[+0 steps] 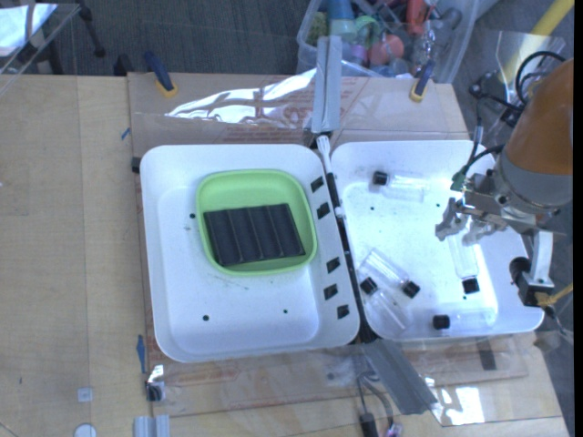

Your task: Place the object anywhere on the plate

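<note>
Clear plastic vials with black caps point(387, 280) lie in the right white bin point(419, 157).
Gripper point(460, 226) hovers above them; its opening cannot be told; green square plate point(214, 194) sits left.

plate point(258, 189) – left bin point(173, 271) | gripper point(458, 224) – over right bin point(410, 167)

A green plate point(257, 222), squarish with rounded corners and a raised rim, lies flat in the left bin point(182, 317), toward its upper middle. On it rests a dark grey ribbed slab point(253, 235), rectangular and lying flat (its ridges run roughly top to bottom), slightly askew, wholly inside the plate's rim and nearer the plate's lower edge.
</note>
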Motion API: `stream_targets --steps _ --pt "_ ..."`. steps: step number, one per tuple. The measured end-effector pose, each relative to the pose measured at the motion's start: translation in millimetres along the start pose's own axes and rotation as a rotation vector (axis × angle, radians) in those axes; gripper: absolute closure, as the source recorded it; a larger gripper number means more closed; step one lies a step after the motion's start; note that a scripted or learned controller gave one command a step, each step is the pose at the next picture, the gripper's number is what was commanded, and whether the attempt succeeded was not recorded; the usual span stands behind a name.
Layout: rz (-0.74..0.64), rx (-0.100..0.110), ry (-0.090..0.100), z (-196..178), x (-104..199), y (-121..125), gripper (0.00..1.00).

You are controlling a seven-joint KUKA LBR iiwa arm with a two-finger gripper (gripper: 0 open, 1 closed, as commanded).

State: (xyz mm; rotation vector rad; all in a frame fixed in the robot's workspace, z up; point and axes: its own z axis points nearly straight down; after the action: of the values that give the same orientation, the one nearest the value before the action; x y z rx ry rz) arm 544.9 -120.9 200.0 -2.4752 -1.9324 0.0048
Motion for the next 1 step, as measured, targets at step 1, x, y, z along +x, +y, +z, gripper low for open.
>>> stream_targets --steps 1 --pt "-0.125 0.002 0.002 16.8 31.6 -62.2 1.00"
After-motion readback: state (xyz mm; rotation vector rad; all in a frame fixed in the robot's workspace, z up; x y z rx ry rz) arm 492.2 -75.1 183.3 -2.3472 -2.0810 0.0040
